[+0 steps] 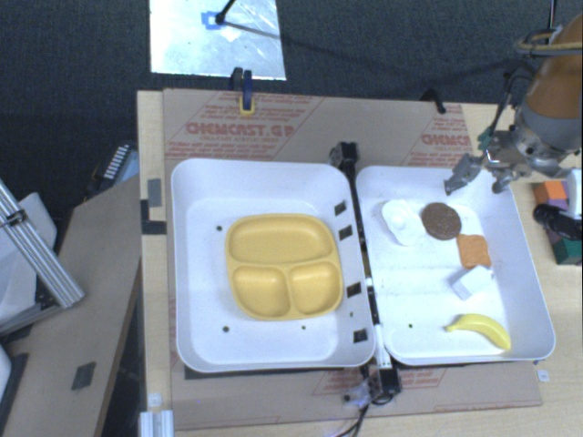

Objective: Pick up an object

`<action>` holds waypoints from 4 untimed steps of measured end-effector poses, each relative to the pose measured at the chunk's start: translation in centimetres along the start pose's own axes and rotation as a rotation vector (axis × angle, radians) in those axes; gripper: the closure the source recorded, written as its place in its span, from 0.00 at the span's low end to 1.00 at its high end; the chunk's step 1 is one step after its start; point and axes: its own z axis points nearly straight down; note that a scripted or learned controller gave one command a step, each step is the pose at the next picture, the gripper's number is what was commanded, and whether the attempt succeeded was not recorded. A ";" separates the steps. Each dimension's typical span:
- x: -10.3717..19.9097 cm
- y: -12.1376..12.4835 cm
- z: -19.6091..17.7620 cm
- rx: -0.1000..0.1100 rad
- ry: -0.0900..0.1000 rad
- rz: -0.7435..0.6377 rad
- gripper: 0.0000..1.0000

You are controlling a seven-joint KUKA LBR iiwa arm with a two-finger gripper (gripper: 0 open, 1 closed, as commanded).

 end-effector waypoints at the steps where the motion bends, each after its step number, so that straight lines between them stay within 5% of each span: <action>1: 0.0 0.3 -0.7 -0.011 -0.002 -0.002 0.00; 4: 0.6 1.3 12.4 -0.015 -0.004 -0.006 0.00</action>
